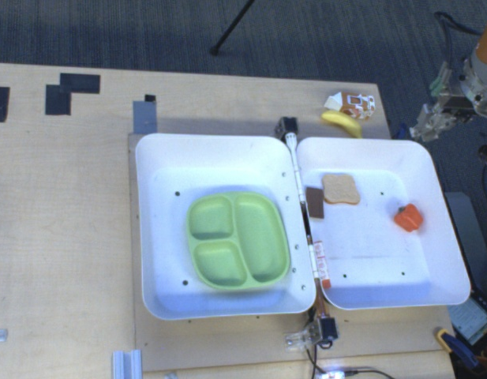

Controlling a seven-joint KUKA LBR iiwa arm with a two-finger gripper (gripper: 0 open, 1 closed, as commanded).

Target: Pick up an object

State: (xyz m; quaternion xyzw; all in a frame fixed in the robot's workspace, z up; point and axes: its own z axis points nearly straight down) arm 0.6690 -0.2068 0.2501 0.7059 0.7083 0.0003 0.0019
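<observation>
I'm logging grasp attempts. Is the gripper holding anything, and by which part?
Nothing is held. The gripper is outside the bins; the toast and orange object lie untouched.

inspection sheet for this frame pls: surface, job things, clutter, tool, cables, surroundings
Surface: wooden bench, two white bins side by side, left bin, right bin.
Job's things: bread slice, orange piece, brown block in right bin; green tray in left bin.
Clutter: banana and small packet on bench behind right bin.
Tool: tool at right edge, beyond the right bin; fingers unclear.
Cables: wires at front, between bins.
Surroundings: dark carpet.
</observation>
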